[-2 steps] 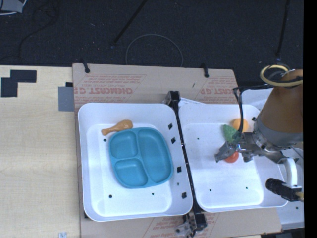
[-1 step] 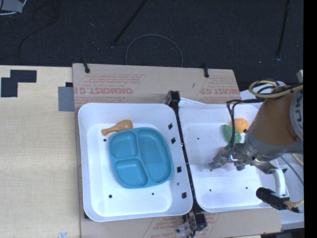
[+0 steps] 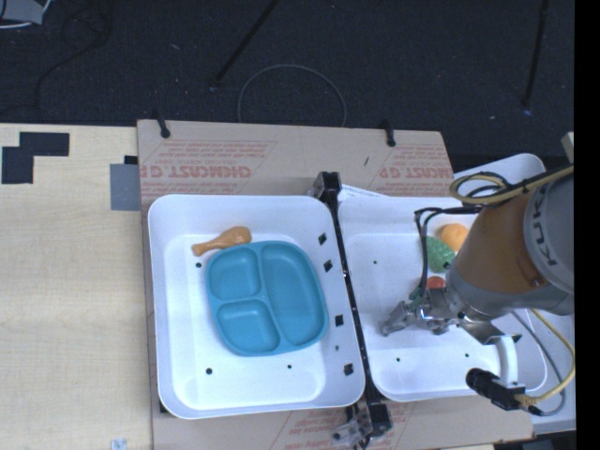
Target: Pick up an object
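My gripper (image 3: pixel 398 322) reaches into the right bin (image 3: pixel 394 382) from the right, low over the white floor near the bin's middle. Under the arm's wrist lie an orange round object (image 3: pixel 454 234), a green object (image 3: pixel 438 251) and a small red object (image 3: pixel 435 283), all partly hidden by the arm. In the left bin (image 3: pixel 178 345) a blue divided plate (image 3: pixel 264 296) lies flat, with a tan chicken-leg-shaped toy (image 3: pixel 223 241) just beyond its far left corner.
A black divider (image 3: pixel 342 289) runs between the two bins. Cardboard (image 3: pixel 281 162) lies under and behind them. Cables (image 3: pixel 525 382) hang off the arm at the right bin's near right corner.
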Available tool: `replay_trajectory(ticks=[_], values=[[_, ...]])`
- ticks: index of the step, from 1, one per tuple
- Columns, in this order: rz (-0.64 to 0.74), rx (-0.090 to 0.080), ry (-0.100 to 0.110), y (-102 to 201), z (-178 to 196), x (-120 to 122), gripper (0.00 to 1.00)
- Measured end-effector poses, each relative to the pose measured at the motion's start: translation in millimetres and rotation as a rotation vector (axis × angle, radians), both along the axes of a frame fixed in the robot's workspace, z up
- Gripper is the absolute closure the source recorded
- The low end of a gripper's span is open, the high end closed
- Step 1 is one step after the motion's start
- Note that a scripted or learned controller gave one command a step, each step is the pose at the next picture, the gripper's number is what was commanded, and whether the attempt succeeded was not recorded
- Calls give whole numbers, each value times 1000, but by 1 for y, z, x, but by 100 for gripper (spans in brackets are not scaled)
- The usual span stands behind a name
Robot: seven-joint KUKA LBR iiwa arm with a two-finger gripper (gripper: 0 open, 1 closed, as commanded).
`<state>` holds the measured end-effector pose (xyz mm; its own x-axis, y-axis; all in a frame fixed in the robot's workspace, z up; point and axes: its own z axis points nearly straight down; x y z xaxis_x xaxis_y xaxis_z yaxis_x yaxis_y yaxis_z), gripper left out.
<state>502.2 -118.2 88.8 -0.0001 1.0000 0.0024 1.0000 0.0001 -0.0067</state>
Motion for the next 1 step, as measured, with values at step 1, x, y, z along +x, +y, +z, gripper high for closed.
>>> replay_trajectory(ticks=[1], values=[[-8, 0, 0, -2, 12, 0, 100]])
